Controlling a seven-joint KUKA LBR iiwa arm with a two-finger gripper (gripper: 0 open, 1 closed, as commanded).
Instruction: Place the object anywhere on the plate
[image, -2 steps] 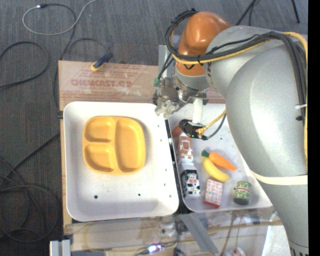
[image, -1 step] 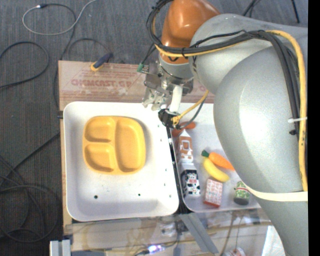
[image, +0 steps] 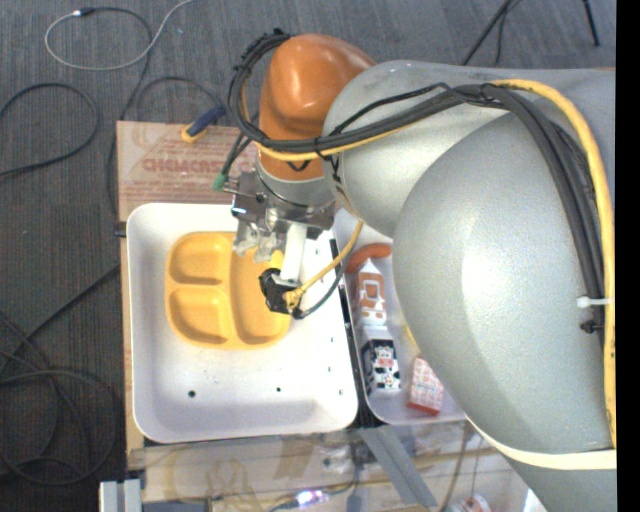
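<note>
- Nearest your camera, the grey arm (image: 500, 250) bulks over the right half of the frame and hides most of the right bin (image: 395, 405); you see little of what lies under it;
- At upper centre, below the orange band (image: 300, 80), the gripper (image: 268, 250) hangs over the right part of the yellow plate (image: 215, 290), which lies in the left bin (image: 240, 400); you cannot tell from this view whether the jaws are spread or pressed together, nor whether anything sits between them;
- Which thing is meant for the plate is unclear; candidates lie in the right bin: a white bottle with an orange cap and label (image: 372, 290), a small black-and-white item (image: 380, 365) below it, and a red-and-white packet (image: 425, 385) at lower right; none of them rests on the plate, so judge the placing not yet done;
- Risk 1: if the gripper carries nothing, opening here places nothing; the wrist hides the proof;
- Risk 2: the plate has 3 compartments with raised ridges; a thing dropped on a ridge or near the right rim may tip or roll off into the bin;
- Risk 3: the yellow and black cables (image: 315, 280) beside the gripper could brush the plate and shift it;
- Writing: red print on the cardboard sheet (image: 165, 165) at upper left is too blurred to read; the bottle label is likewise illegible.
</note>
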